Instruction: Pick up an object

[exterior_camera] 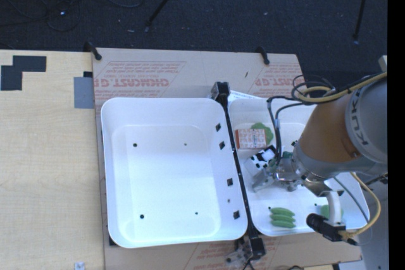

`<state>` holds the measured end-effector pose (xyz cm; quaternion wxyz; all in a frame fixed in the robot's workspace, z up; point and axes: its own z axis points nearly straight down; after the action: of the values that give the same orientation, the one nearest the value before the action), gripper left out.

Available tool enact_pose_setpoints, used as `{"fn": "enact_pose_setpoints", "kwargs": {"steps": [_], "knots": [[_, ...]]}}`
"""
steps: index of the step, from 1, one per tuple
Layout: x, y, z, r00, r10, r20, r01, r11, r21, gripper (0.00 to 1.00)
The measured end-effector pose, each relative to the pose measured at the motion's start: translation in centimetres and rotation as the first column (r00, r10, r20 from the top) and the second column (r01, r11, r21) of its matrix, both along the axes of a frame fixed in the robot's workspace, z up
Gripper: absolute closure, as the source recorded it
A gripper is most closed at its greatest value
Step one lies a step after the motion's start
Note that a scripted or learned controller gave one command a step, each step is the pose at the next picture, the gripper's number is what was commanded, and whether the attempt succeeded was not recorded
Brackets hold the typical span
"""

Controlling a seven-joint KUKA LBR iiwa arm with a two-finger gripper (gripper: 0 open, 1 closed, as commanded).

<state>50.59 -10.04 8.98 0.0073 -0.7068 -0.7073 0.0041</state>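
Nearest the camera, green pods [282, 217] are lying at the front of the right bin [288, 231]. Just behind them, the arm [329, 136] is hanging low over that bin, its gripper [269, 175] sitting beside a black-and-white toy [261, 158]; whether the fingers are open or closed, I cannot tell. Further back, a printed packet [249, 137] is resting on something green [264, 132]. The left bin [120, 112] is lying alongside. Judging by this, the reach is underway, with nothing seen gripped; next comes closing on one item and lifting

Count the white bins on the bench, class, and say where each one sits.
2. The left bin lies toward the bench's middle. The right bin sits beside it, under the arm, holding a green pod-like item and other small things; the arm may hide more.
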Motion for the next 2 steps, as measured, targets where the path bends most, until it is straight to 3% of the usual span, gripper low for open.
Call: {"fn": "enact_pose_setpoints", "kwargs": {"steps": [1,2], "knots": [[5.7,1.5,-0.2,1.000,0.002,0.016,-0.002,1.000,-0.003,0.00],[4.4,-8.3,-0.2,1.000,-0.009,0.014,0.009,1.000,-0.009,0.00]]}}
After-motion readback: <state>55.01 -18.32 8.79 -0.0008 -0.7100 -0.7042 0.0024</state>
